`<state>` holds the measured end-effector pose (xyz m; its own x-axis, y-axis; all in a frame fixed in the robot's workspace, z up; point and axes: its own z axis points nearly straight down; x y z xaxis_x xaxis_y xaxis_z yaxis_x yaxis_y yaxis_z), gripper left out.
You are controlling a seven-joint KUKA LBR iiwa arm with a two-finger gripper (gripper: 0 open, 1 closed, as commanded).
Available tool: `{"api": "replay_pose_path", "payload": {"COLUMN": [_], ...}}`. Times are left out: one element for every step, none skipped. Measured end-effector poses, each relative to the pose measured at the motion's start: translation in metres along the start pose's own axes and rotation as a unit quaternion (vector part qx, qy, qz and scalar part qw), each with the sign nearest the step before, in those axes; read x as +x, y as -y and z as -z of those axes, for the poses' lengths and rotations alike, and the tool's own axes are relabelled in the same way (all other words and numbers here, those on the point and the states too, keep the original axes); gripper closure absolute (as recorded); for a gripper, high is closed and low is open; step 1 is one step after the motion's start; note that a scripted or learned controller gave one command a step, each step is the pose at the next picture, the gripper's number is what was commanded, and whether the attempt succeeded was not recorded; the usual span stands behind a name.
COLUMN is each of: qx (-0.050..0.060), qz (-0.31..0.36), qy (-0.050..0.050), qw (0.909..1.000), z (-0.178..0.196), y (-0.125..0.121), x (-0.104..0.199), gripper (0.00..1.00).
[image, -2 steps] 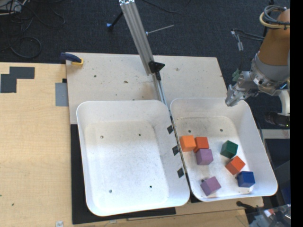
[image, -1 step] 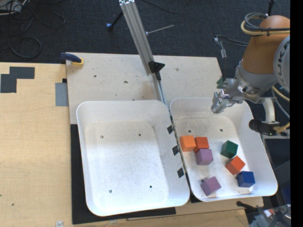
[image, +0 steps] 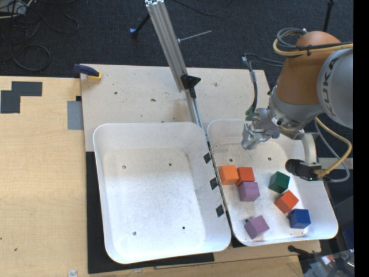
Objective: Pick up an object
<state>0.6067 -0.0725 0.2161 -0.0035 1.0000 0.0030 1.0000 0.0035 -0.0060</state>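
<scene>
Over the right bin (image: 323, 227), near its far edge, hangs the gripper (image: 252, 142) of a grey arm (image: 337, 85) with an orange band above the wrist. The gripper is small and seen from above; whether its fingers are spread or closed cannot be told, and nothing can be seen between them.

Seven small blocks lie on the floor of the right bin, all nearer the camera than the gripper. An orange block (image: 229, 174) and a red block (image: 246, 175) sit touching side by side, with a purple block (image: 249, 191) just in front of the red one. To their right is a green block (image: 279, 182), then a second red-orange block (image: 286, 201) and a blue block (image: 300, 218) near the bin's front right corner. Another purple block (image: 256, 226) lies at the front edge.

The left bin (image: 109, 154) sits beside it on the pale bench (image: 132, 94). A slanted metal rail (image: 170, 39) rises behind the bins.
</scene>
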Motion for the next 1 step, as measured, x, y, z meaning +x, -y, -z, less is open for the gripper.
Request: {"api": "replay_pose_path", "payload": {"qx": [-0.001], "qz": [0.000], "qy": [0.000], "qw": [1.0000], "z": [0.0119], "y": [0.0142], "x": [0.0464], "gripper": [1.00]}}
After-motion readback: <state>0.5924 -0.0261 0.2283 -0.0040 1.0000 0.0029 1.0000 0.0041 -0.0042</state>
